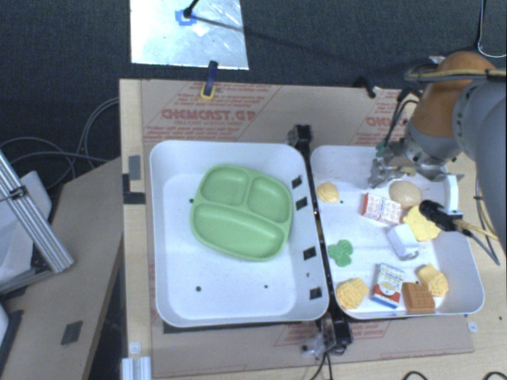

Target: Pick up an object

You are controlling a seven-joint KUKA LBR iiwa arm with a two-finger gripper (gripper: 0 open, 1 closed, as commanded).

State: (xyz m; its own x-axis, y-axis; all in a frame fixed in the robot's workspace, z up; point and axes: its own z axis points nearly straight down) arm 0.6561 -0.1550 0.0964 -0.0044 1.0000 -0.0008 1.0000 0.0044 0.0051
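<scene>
Two bins sit side by side on the bench (238, 109). The left bin (170, 236) has a plate (242, 212) in its middle. The right bin (348, 161) has small toys along its right side and front edge.

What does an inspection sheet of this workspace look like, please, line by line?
Surface: bench with two white bins, left bin and right bin, side by side.
Job's things: in the right bin, an egg, a green piece, a carton, a brown block, a yellow waffle and other small items.
Clutter: green divided plate in the left bin.
Hand: hand low over the right bin's far side; nothing seen between its fingers.
Cables: grey cables left of the bench.
Surroundings: dark floor, metal sheet beyond the bench.
</scene>
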